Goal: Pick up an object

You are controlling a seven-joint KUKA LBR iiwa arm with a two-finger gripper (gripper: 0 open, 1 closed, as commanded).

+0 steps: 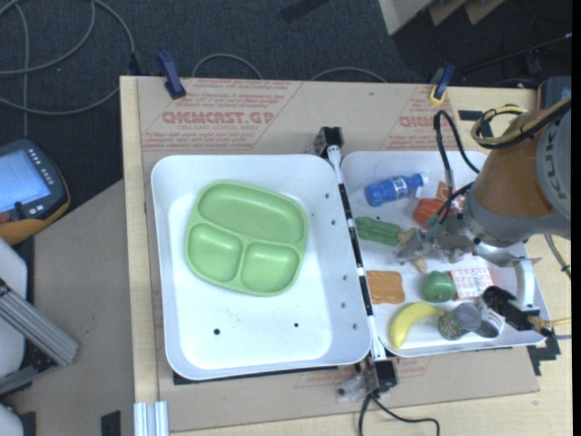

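The right bin holds several small objects. A blue bottle lies at the back, with a dark green piece in front of it and a red-orange item to its right. An orange-brown flat square, a green round fruit, a yellow banana and a grey-green lump lie nearer the front. My gripper is down in the middle of this bin, just right of the dark green piece and above the green fruit. Nothing is visibly held.
The left bin carries a light green divided plate. A red and white card lies under the arm's wrist. Cables loop at the back right, and blue clamps grip the board's far edge.
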